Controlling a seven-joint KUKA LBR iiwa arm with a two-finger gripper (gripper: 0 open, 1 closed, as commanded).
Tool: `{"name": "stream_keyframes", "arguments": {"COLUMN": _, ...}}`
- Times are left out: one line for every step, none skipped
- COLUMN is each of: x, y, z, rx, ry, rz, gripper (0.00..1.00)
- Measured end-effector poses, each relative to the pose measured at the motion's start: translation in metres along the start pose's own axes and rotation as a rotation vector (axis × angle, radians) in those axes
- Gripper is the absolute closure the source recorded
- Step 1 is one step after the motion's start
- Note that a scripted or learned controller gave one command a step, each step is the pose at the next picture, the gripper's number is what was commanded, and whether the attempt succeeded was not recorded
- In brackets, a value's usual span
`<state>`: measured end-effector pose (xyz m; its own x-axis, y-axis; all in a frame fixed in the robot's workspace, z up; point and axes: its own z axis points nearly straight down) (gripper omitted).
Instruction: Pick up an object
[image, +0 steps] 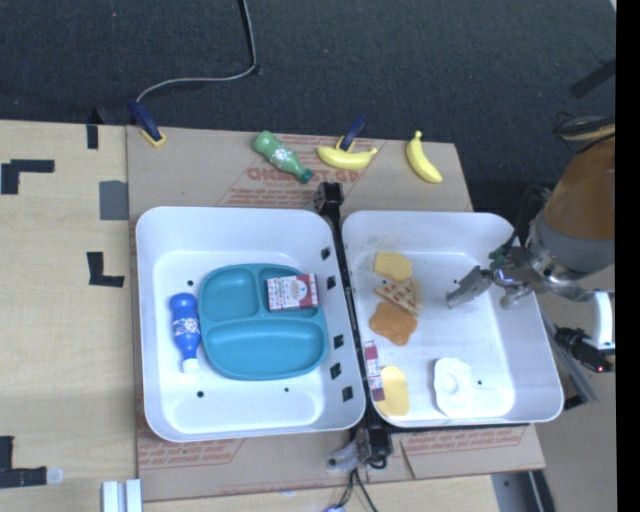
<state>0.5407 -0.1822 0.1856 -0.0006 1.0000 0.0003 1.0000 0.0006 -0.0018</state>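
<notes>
Toy food pieces lie scattered in the right white plastic bin (520, 400), all of them to the left of the claw (466, 292) or below it as the camera sees things. Nearest, off to the claw's left, sit three small items in a column: a yellow-orange bread-like chunk (393, 266) at the top, a tan waffle-patterned wedge (398, 294) touching just under it, and a brown rounded patty (393, 323) below that. Lower down, below and slightly left of the claw, rests a white round lidded cup (452, 385), and further left of that a pale yellow oval slice (394, 390) lies against the bin's left wall beside a thin red-and-white packet (371, 366). The claw itself hangs over the bare white floor in the upper right part of this bin, its dark fingers pointing left; they look slightly parted with nothing between them. Behind it to the right, the grey arm with its orange band (590, 200) leans in over the bin's rim. Well to the claw's left, in the other white bin (160, 240), a blue divided plastic tray (260, 345) carries a small red-and-white carton (291, 292), with a blue-and-white bottle (184, 330) lying just beside the tray's far edge. Up beyond both bins, on the cardboard-covered counter (200, 170), lie a green toy bottle (281, 156) and two yellow toy bananas (345, 156), one (423, 160) nearer the claw's side.
</notes>
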Motion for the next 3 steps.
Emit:
{"name": "stream_keyframes", "arguments": {"x": 0.077, "y": 0.027, "z": 0.085, "rx": 0.002, "ry": 0.001, "rz": -0.001, "gripper": 0.00}}
{"name": "stream_keyframes", "arguments": {"x": 0.088, "y": 0.066, "z": 0.099, "rx": -0.004, "ry": -0.001, "rz": -0.001, "gripper": 0.00}}
{"name": "stream_keyframes", "arguments": {"x": 0.065, "y": 0.129, "z": 0.100, "rx": -0.005, "ry": -0.002, "rz": -0.002, "gripper": 0.00}}
